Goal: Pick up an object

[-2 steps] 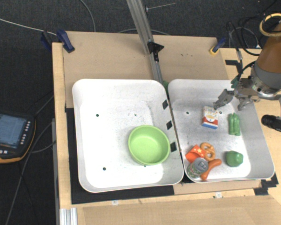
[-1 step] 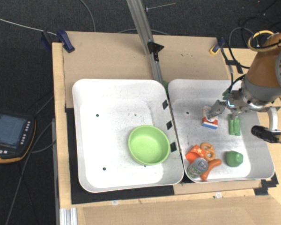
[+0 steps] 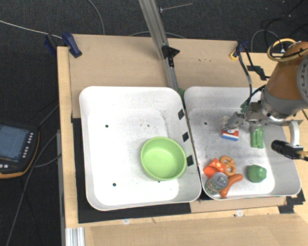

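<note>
Grey jaws (image 3: 235,122) low over red-white-blue object (image 3: 230,135), right bin (image 3: 287,183)

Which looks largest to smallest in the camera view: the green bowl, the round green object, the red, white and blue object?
1. green bowl, clearly the largest.
2. round green object.
3. red, white and blue object; it looks close to the second in size, so this order is unsure.

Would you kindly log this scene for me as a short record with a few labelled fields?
left bin: green bowl
right bin: red, white and blue block, green stick, green round piece, orange items and a can lid near the front corner
arm: reaching over the right bin
pincer: just above the block; grip unclear
</note>
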Action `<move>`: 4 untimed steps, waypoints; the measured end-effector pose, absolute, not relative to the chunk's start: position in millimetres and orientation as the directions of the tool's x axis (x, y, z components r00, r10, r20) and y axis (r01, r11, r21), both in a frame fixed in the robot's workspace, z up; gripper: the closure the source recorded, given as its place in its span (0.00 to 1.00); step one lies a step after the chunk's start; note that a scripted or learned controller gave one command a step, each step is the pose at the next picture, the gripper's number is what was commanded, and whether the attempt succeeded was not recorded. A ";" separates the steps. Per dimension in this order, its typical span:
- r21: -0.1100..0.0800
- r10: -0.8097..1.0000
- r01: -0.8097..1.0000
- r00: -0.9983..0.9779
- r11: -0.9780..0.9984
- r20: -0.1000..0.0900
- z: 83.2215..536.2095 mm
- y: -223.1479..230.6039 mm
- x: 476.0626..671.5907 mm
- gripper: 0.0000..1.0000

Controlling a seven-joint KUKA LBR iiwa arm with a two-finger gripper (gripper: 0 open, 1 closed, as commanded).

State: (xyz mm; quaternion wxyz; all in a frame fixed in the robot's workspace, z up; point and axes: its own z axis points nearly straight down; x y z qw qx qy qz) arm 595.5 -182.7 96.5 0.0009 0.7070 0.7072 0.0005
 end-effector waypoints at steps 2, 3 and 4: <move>0.006 1.000 1.000 0.000 0.000 -0.001 170.4 -188.2 602.3 1.00; 0.005 1.000 1.000 -0.001 0.001 -0.001 224.1 -181.9 595.4 1.00; 0.003 1.000 1.000 0.000 0.000 -0.001 250.6 -181.8 596.0 1.00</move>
